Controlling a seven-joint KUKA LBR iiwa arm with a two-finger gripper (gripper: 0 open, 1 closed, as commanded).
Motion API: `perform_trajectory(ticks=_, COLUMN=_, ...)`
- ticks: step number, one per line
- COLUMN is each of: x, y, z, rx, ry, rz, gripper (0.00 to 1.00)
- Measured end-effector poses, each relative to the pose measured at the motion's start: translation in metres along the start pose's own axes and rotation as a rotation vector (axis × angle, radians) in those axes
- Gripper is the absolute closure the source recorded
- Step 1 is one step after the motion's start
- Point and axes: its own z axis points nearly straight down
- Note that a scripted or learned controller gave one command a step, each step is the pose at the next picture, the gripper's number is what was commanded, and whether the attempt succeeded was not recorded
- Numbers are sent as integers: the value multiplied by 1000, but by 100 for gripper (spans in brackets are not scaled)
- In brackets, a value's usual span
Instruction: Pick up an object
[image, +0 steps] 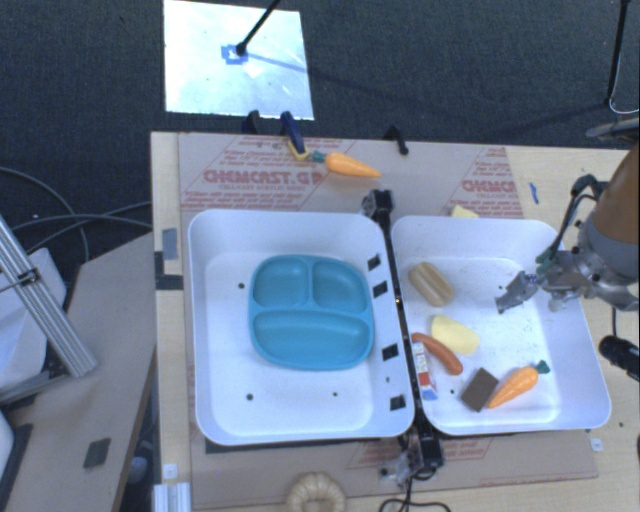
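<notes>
The right bin (570, 405) holds a tan hot-dog bun (431, 284), a pale yellow piece (454, 334), a red sausage (437, 353), a brown block (480, 389) and an orange carrot (515, 385). My gripper (518, 292) hangs over the right half of this bin, to the right of the bun and above the carrot. It touches none of the objects, and nothing shows in its grasp. The grey wrist (590, 275) leads off to the right.
In the left bin (215, 400) lies a blue divided plate (310, 310). A second carrot (345, 165) rests on the board behind the bins, and a small yellow piece (463, 211) sits by the right bin's far rim. A beige ring (315, 492) lies at the front edge.
</notes>
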Motion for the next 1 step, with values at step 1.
perform_trajectory(ticks=1, x=0, y=3, z=-7, rx=-13, ry=-2, rz=-3, gripper=0)
